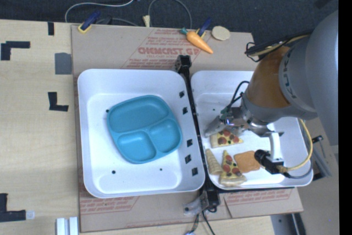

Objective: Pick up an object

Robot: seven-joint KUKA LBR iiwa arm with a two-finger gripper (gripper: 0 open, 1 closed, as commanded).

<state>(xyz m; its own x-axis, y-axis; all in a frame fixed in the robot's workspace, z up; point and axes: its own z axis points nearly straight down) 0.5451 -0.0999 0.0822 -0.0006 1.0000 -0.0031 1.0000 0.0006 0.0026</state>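
Two shallow white bins side by side on the table [33, 118]: left bin [91, 91] bearing a blue three-compartment plastic tray [144, 128], right bin [212, 82] bearing the toy food. Reaching in from the right, the grey arm with the orange band [275, 85], wrist low over the middle of the right bin. Jaws [226, 118] sunk among dark wrist parts just above the toy pizza slice with red dots [225, 138]; apart or together, cannot tell, and nothing seen clamped between them. Near that slice, toward the near rim: a second toy pizza slice [231, 169], an orange cracker-like square [247, 161] touching it, and a pale cone-shaped piece [212, 160] by the dividing wall. Beyond the bins, on the brown cardboard sheet [159, 52], an orange toy carrot [199, 42] and a pale round disc [221, 33], both well apart from the arm.

Likely step: closing on the far pizza slice. Best done by centring over the slice, straddling its narrow width rather than its length, pressing fully down to the bin floor since the piece lies flat, then closing firmly before lifting straight up. Risk: thin flat toy slipping out, or the neighbouring pieces getting nudged.
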